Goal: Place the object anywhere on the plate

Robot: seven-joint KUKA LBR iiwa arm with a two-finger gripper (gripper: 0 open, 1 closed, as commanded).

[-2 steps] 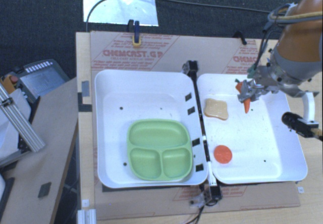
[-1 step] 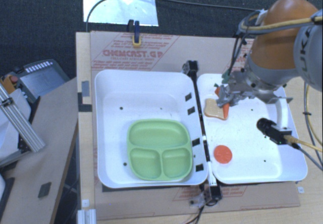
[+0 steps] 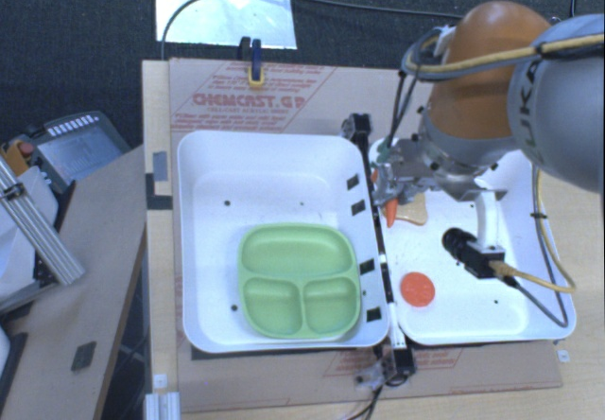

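A light green plate (image 3: pixel 299 278) with three compartments lies in the left bin (image 3: pixel 217 172), toward its front. My gripper (image 3: pixel 389 189) hangs low over the right bin (image 3: pixel 529 314), close to the divider between the bins. Directly under it sit a small orange piece (image 3: pixel 389 214) and a tan, toast-like piece (image 3: pixel 414 212). Whether either one is touched by the gripper is hidden by the wrist. A round orange-red disc (image 3: pixel 417 289) rests on the right bin's floor nearer the front, apart from the gripper.
The arm's wide orange band (image 3: pixel 492 49) and grey body cover the back of the right bin. A black part on a white bracket (image 3: pixel 471 252) with a yellow cable (image 3: pixel 544 284) sits over the right bin's middle. Black clips (image 3: pixel 365 269) line the divider.
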